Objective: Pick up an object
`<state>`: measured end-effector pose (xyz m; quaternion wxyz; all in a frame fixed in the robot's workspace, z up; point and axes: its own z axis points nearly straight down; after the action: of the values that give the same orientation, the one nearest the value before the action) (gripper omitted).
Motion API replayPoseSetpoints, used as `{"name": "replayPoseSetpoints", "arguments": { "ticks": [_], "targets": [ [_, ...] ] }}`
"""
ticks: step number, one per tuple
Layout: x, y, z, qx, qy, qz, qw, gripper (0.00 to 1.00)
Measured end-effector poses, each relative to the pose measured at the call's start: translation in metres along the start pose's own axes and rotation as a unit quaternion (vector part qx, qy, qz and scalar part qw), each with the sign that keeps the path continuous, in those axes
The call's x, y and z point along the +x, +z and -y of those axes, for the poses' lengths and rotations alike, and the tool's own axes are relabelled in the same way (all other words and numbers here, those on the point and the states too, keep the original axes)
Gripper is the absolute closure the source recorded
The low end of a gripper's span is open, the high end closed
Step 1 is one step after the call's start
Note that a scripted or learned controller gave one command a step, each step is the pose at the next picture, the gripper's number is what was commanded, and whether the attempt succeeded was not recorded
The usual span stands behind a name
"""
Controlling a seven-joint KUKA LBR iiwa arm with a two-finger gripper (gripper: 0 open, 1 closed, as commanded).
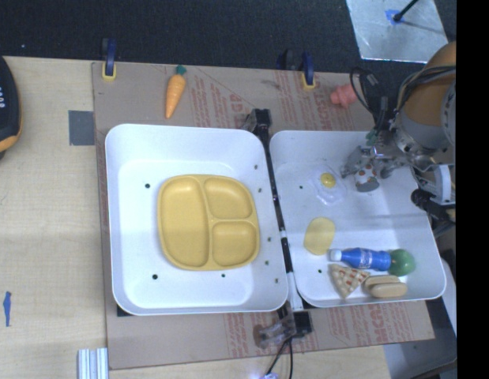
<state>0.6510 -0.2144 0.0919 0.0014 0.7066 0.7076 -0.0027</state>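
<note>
Objects cluster in the right bin's near corner: blue bottle, pizza slice, bread roll. Fingers hover low at the far side, opening can't be told, nothing visibly held. Suggest centring over one piece, clear of neighbours.

On my bench a toy carrot lies on the brown cardboard, at twelve o'clock from the left bin. A grey tape square sits at the bin's ten o'clock, with a black handset beyond it.
</note>
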Motion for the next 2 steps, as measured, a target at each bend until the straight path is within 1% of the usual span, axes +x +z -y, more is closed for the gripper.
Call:
{"name": "replayPoseSetpoints", "arguments": {
  "ticks": [1,2],
  "targets": [
    [0.0028,-0.0007,-0.0057,-0.001,-0.003,-0.002,1.0000,0.00],
    [0.0029,-0.0050,-0.0057,-0.001,-0.003,-0.002,1.0000,0.00]
  ]
}}
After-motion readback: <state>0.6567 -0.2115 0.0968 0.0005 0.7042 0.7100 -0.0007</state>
